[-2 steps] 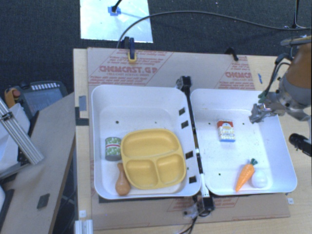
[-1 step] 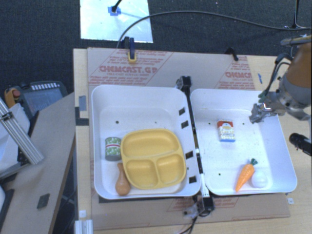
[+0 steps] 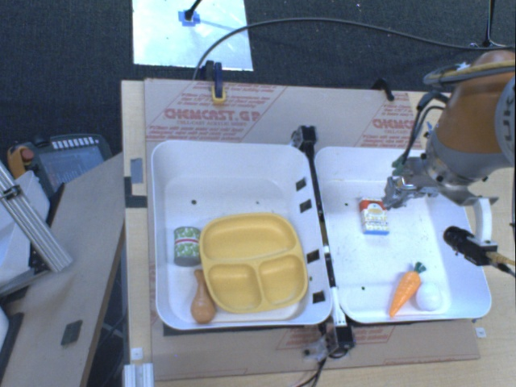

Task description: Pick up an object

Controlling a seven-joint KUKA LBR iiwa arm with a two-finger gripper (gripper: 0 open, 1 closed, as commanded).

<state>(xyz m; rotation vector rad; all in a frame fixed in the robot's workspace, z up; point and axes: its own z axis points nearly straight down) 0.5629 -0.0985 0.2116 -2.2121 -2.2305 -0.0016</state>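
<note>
In the right bin (image 3: 451,216) a small red, white and blue carton (image 3: 374,217) lies near the middle. An orange carrot (image 3: 405,293) with a green top rests near the front, with a white egg-shaped thing (image 3: 429,297) touching its right side. My gripper (image 3: 397,192) hangs over the right bin just up and right of the carton, close to its top corner. Nothing shows held in it. The grey arm with its orange band (image 3: 476,123) comes in from the right.
The left bin (image 3: 234,164) holds a yellow divided plate (image 3: 254,260), a small green-labelled can (image 3: 186,245) to its left and a tan wooden piece (image 3: 201,298) at its front left. A black divider (image 3: 316,216) runs between the bins. A black fitting (image 3: 468,244) juts over the right bin's right side.
</note>
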